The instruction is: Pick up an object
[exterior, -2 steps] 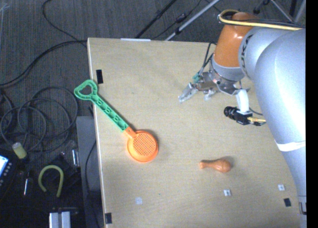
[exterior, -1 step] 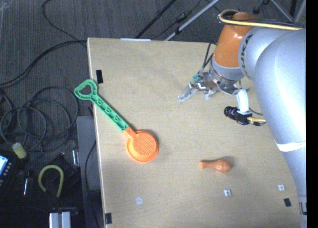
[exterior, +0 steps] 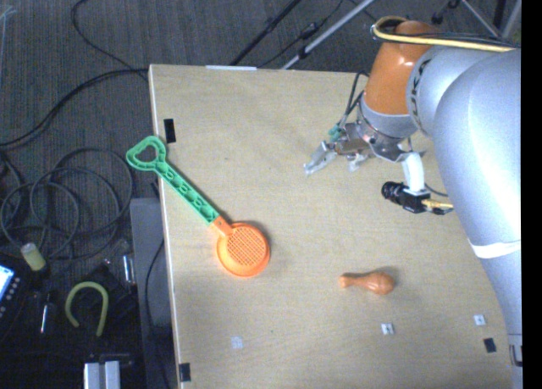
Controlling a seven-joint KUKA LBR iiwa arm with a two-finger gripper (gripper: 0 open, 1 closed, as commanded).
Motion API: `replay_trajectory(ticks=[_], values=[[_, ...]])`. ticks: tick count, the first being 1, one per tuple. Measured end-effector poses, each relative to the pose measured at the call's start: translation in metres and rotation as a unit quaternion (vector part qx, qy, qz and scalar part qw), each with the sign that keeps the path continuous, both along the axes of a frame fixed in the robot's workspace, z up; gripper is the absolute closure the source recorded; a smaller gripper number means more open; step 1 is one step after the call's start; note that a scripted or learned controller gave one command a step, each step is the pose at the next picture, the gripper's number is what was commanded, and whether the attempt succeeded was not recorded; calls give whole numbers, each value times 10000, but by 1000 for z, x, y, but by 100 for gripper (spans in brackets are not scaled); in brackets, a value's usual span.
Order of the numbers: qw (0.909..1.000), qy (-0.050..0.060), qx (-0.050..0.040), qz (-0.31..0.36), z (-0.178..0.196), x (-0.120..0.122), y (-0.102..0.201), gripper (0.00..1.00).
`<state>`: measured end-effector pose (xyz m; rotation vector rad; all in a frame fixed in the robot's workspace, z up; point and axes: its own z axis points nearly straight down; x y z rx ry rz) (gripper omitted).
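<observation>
An orange round strainer head with a long green handle lies flat on the tan board, the handle reaching over the board's left edge. Near the front, a small orange drumstick-shaped toy lies on its side. My gripper hovers over the bare middle of the board at the right, pointing left. It is well apart from both objects, and nothing is visible in it. The grey arm with its orange band comes in from the right.
Several small black and white tabs mark the board's edges, such as one at the left. Cables and a green U-shaped piece lie on the dark floor to the left. Tripod legs cross behind the board.
</observation>
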<state>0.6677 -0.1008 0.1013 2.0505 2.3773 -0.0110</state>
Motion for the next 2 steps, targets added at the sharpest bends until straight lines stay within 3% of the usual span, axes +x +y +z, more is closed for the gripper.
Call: replay_trajectory(ticks=[1,2], values=[[9999,-15,18,141,24,0,-63,0],[9868,-4,26,1618,-17,0,-71,0]])
